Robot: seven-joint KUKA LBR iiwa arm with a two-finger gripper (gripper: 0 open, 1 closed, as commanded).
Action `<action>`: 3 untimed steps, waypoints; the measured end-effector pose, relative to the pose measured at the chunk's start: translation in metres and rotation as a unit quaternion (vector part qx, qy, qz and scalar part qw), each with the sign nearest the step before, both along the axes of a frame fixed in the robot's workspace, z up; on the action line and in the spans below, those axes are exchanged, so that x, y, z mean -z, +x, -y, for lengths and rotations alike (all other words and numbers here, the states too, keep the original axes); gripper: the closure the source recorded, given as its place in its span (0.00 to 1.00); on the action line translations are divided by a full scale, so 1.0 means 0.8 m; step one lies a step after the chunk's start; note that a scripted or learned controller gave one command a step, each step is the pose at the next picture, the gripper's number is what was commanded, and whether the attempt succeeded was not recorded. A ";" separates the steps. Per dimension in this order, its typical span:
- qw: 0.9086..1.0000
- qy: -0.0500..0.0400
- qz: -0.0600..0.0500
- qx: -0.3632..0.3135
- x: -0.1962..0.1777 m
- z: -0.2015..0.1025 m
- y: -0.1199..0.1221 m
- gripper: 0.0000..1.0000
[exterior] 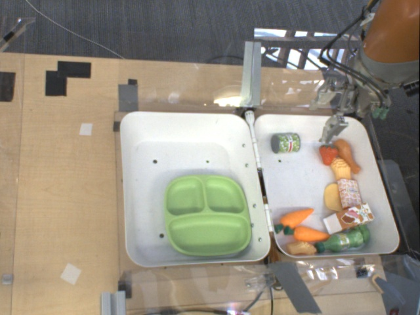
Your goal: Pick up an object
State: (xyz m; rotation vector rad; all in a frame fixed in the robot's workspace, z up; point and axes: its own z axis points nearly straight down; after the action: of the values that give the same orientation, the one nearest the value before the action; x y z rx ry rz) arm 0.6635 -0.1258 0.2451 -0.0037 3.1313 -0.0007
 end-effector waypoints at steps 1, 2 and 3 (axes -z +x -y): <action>1.000 0.000 -0.006 -0.020 0.147 0.104 -0.082 0.00; 1.000 0.000 0.002 0.021 0.195 0.084 -0.063 0.00; 1.000 -0.001 0.002 -0.012 0.193 0.050 -0.140 0.00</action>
State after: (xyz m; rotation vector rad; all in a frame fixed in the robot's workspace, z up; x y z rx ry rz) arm 0.5514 -0.1657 0.0904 -0.0399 3.1274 -0.0036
